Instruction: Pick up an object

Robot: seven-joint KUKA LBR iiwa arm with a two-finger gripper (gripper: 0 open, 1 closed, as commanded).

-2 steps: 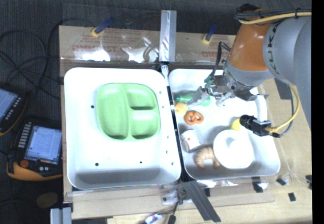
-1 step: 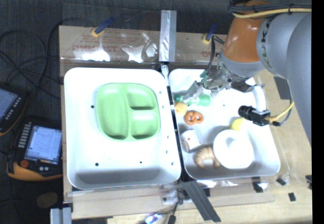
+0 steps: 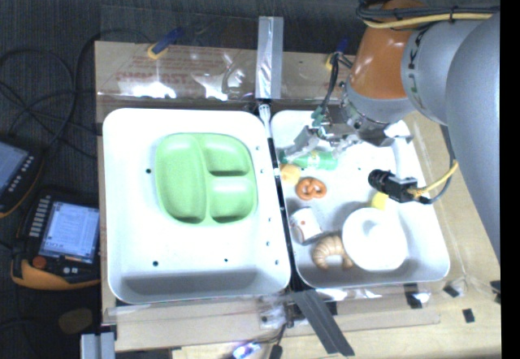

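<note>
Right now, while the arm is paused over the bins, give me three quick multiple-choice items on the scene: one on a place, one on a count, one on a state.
1. Where does the green divided plastic tray lie?
A. left bin
B. right bin
C. on the bench

2. How many compartments does that tray show?
A. one
B. three
C. six

3. How does the small orange pretzel-shaped toy stand to the claw?
A. gripped and lifted
B. lying loose on the bin floor
C. hanging from the arm

Answers:
1 A: the green divided plastic tray sits in the left white bin.
2 B: one long section and two smaller ones.
3 B: the small orange pretzel-shaped toy rests below the claw, apart from it.
</note>
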